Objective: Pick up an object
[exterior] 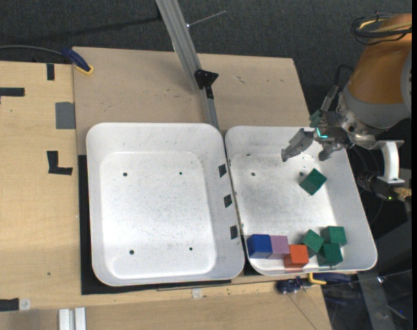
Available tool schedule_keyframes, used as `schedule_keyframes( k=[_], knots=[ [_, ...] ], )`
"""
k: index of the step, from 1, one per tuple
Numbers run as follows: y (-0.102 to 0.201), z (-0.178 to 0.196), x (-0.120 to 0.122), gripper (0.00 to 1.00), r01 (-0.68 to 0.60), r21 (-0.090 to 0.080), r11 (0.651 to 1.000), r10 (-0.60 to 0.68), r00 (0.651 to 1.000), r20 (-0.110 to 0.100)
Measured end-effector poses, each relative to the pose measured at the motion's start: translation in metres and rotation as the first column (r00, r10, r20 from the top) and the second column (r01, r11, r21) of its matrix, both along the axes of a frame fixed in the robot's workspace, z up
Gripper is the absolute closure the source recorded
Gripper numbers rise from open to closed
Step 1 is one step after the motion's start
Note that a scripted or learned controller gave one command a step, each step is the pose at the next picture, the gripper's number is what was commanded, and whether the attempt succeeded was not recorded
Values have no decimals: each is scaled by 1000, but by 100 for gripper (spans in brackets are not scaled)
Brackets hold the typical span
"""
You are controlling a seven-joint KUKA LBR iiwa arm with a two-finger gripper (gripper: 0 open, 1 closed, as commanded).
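My gripper [310, 150] hangs over the far right part of the right bin [263, 135], with its two dark fingers spread open and nothing between them. A green block [312, 182] lies tilted on the bin floor just in front of and below the fingers, apart from them. Along the bin's near edge sit a blue cube [260, 245], a purple cube [279, 245], an orange cube [298, 255] and three more green blocks [330, 253] in a tight cluster.
The left bin [153, 205] lies beside the right one, sharing a middle wall. A slanted metal pole [183, 36] reaches down to the bins' far junction. The arm's orange band [380, 71] stands at the right edge.
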State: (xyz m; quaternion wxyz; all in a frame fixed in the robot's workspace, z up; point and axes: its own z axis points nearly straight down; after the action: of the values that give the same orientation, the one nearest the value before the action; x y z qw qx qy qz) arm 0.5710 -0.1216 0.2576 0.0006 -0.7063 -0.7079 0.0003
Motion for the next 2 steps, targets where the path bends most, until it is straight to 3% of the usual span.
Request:
schedule_keyframes(
  k=[2],
  knots=[
    [2,-111,2,0,1,0,1000,-1,1000,-8]
  ],
)
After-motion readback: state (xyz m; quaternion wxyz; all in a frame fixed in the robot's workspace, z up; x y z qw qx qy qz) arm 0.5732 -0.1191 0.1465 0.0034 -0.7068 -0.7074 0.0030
